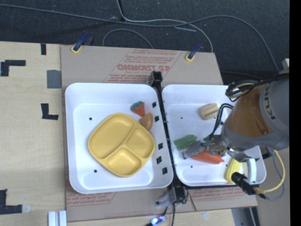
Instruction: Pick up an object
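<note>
The right bin [188, 92] holds several small items. A green piece [185, 141] lies left of centre, with a grey piece [191, 150] just under it. An orange carrot-like piece [208, 157] lies along the bin's front. A tan roll [209, 110] rests near the back, and a yellow item [232, 170] sits at the front right corner. My gripper [210, 143] hangs low over the middle of this bin, right beside the grey piece and just above the orange one. The wrist hides what is directly beneath it.
The left bin [75, 126] carries a yellow divided plate [122, 144], with a small red and green toy [138, 108] and a brown piece [146, 121] by the dividing wall [163, 126]. The arm [251, 119] covers the right bin's right side. Cables trail across the back.
</note>
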